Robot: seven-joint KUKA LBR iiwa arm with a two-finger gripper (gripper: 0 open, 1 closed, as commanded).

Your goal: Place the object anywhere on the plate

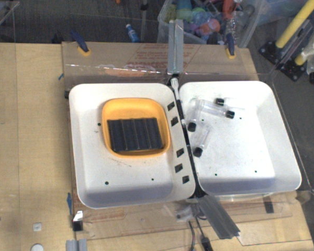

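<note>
An orange plate [134, 106] lies in the left bin [89, 156], and a black ribbed rectangular object [134, 134] rests flat on it, toward the plate's near side. In the right bin [261, 156], several clear plastic tubes with black caps [200, 124] lie clustered near the upper left corner.
A metal divider with black clips [180, 135] runs between the two bins. A clear tub of colourful toys [209, 7] stands behind the bench. A yellow bar [301, 14] leans at the back right. Wooden bench surface surrounds the bins.
</note>
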